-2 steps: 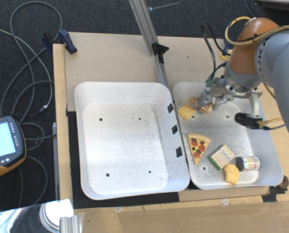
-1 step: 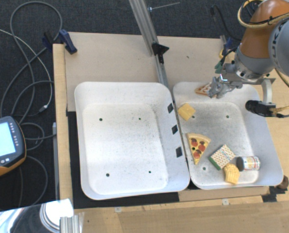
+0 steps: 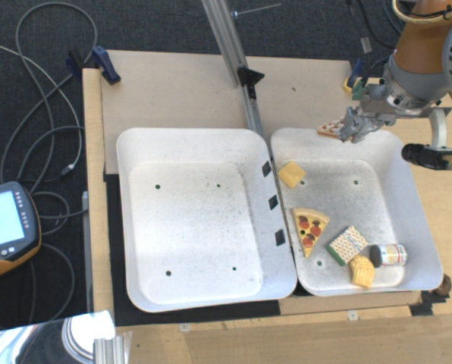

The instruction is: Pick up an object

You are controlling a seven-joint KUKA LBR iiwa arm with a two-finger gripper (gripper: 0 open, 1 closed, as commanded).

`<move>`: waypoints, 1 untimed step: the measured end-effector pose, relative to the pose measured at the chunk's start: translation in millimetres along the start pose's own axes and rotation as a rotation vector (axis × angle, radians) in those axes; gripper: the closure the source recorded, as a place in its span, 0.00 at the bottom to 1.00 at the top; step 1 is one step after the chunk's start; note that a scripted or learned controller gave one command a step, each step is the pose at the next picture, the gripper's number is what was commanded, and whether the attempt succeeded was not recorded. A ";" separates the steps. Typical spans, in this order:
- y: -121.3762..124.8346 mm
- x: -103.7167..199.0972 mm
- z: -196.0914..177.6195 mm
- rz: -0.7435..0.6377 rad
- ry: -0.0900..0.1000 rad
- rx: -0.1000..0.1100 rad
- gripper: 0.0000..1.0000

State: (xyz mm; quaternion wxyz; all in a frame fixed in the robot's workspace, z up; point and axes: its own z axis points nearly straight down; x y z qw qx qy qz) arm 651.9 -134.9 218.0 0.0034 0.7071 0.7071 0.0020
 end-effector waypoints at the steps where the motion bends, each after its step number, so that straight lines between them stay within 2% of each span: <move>1: 2.1 0.6 -44.4 -0.001 0.001 0.000 1.00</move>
